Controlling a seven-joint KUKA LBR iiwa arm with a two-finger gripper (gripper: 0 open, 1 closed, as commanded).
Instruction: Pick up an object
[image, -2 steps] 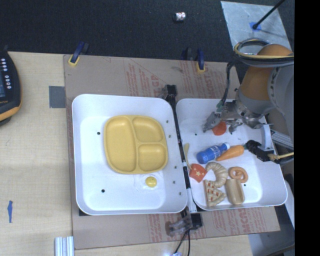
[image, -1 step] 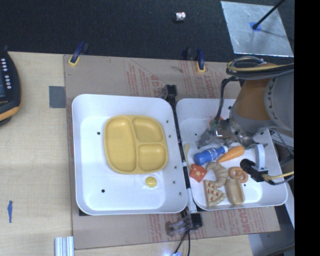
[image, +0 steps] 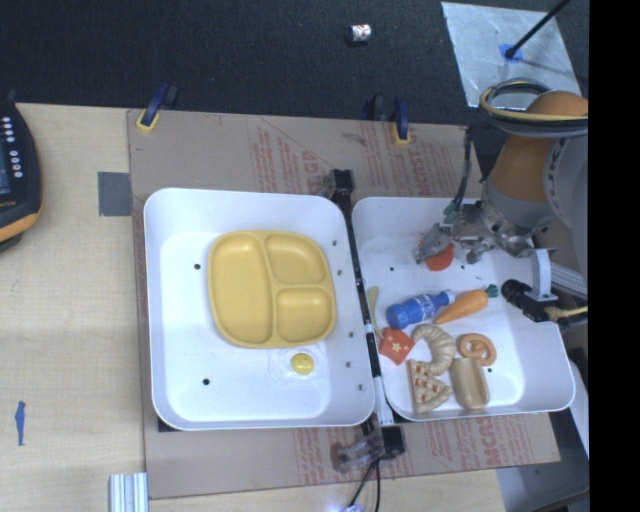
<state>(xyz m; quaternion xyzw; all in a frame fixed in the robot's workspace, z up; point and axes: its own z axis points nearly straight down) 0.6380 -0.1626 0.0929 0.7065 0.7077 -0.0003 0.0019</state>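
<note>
Over right bin's upper part | gripper (image: 441, 247) reaching in from right, wrist bent down, hanging at small red piece (image: 439, 261); finger spread impossible to tell | lying below in right bin (image: 545, 385): blue bottle (image: 417, 308), carrot (image: 462, 306), pretzel (image: 476, 348), pizza slice (image: 427, 385) | sitting in left bin (image: 180, 400): yellow tray (image: 270, 288)
</note>
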